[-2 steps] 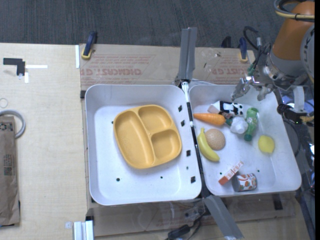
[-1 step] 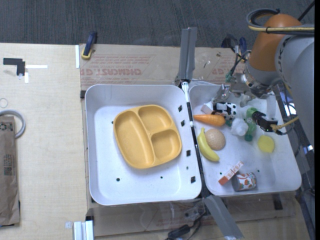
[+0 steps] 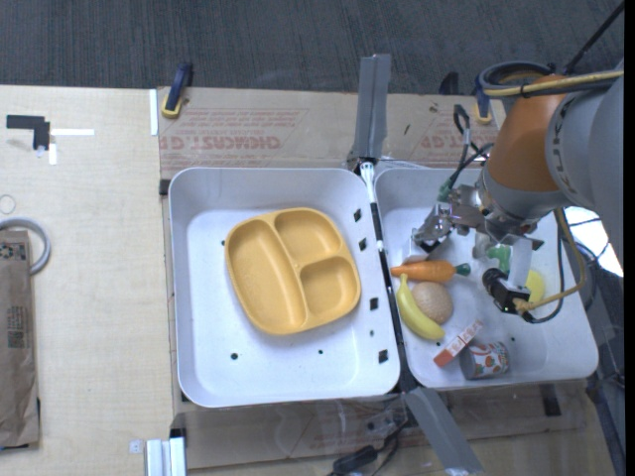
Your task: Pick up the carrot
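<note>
The carrot [image 3: 426,271] is small and orange with a green tip at its right end, lying roughly level near the left wall of the right bin [image 3: 575,360]; just below it sit a brownish round item [image 3: 434,300] and a yellow banana [image 3: 417,311], the banana curving along the round item's left side; further down lie a red-and-white packet [image 3: 460,343] and a small can [image 3: 485,359]. The gripper [image 3: 434,228] hangs above the carrot, apart from it; whether its jaws are spread or pressed together cannot be told. The left bin [image 3: 198,296] bears a yellow divided plate [image 3: 293,269].
</note>
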`<state>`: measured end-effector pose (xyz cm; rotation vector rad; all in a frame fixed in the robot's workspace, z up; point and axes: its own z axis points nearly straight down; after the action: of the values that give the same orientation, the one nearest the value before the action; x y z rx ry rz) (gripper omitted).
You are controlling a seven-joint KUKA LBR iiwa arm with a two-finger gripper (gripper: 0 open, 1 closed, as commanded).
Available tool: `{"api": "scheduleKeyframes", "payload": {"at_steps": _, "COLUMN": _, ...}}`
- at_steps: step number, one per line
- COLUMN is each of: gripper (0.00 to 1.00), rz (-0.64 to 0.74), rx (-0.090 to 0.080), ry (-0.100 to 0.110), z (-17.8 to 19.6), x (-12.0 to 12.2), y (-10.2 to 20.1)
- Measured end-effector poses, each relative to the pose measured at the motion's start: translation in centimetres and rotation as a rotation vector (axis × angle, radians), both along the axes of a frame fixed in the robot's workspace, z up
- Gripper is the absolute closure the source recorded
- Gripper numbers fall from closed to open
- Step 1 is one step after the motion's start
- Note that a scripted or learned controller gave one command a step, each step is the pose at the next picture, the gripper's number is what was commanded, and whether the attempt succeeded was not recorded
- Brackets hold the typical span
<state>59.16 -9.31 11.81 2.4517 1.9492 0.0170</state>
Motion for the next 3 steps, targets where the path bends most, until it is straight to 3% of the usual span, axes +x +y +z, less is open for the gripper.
{"api": "scheduleKeyframes", "payload": {"at_steps": 1, "gripper": 0.0, "rz": 0.321, "rx": -0.002, "ry": 0.016, "z": 7.3, "x": -5.7, "y": 1.0}}
{"api": "scheduleKeyframes", "payload": {"at_steps": 2, "gripper": 0.0, "rz": 0.543, "rx": -0.003, "ry": 0.015, "z": -2.6, "x": -6.0, "y": -1.2}}
{"api": "scheduleKeyframes", "payload": {"at_steps": 3, "gripper": 0.0, "rz": 0.598, "rx": -0.005, "ry": 0.013, "z": -2.6, "x": -1.1, "y": -1.2}}
